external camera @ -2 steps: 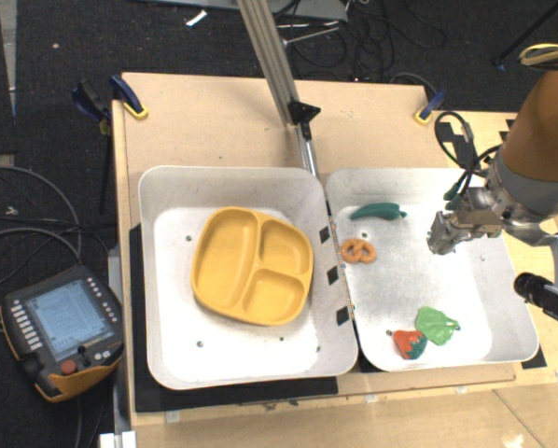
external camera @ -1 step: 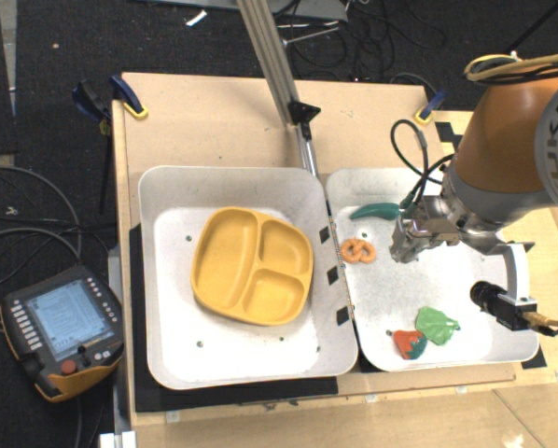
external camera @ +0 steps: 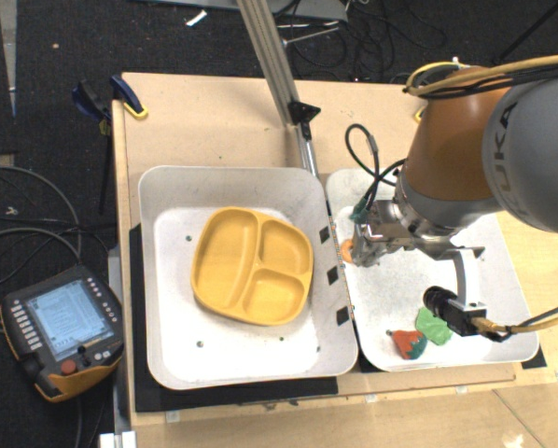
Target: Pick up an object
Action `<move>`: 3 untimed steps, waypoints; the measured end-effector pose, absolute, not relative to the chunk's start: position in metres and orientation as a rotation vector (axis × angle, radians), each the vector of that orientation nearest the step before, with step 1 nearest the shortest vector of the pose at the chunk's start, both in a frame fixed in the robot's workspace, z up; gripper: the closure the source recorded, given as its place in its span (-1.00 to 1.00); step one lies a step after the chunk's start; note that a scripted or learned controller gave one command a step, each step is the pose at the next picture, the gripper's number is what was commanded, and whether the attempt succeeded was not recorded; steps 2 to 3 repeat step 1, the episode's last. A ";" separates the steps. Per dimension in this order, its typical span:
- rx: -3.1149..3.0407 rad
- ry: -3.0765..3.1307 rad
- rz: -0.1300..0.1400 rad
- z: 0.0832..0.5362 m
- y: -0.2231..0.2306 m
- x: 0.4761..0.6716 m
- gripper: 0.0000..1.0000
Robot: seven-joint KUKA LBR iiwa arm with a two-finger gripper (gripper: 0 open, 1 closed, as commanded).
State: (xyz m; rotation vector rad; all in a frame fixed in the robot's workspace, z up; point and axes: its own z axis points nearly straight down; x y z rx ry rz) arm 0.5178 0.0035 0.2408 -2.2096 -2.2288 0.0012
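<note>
The arm (external camera: 484, 147) runs off the picture's right edge and covers much of the right bin (external camera: 503, 278), including its far rim. Under the wrist, the hand (external camera: 361, 246) is mostly hidden by the arm's own body. A small orange thing (external camera: 346, 248) at the hand, near the right bin's left rim, is too small and too covered to identify. The worktop (external camera: 214, 124) is cut off at the bottom edge.

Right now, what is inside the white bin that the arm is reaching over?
In the shallow white right-hand bin, a small green object and a red-orange one lie near the front wall. The grey arm covers the bin's rear part, so anything there is hidden.
</note>
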 end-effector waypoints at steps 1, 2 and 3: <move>-2.211 -2.229 0.000 0.232 0.064 0.522 1.00; -2.211 -2.229 0.000 0.232 0.064 0.522 1.00; -2.211 -2.229 0.000 0.232 0.064 0.522 1.00</move>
